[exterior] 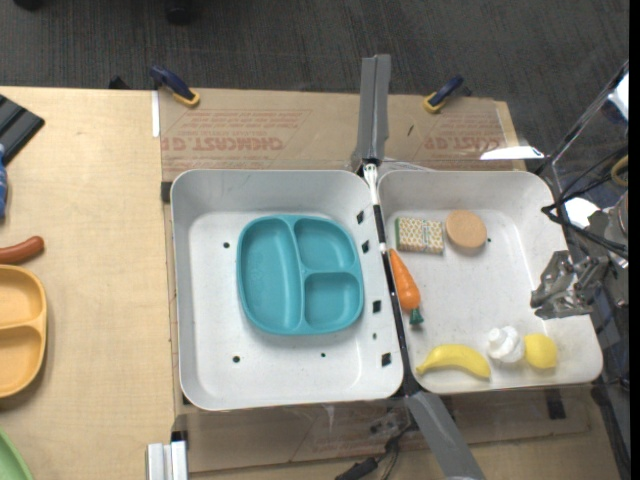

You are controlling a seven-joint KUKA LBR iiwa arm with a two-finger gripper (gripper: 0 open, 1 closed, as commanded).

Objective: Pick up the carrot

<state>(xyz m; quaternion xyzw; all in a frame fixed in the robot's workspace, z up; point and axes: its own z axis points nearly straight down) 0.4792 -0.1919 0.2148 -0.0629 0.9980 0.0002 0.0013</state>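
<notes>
Camera view: the pick looks not yet begun. The small orange plastic carrot with a green stub [405, 284] lies untouched in the right-hand shallow white bin [520, 183], hard against that bin's left wall, about midway along it, green end toward the near edge. The metal two-finger gripper [556, 290] sits at the same bin's right wall, well apart from the carrot and holding nothing; whether its jaws stand parted cannot be told. Reach, descent and grasp all remain.
</notes>
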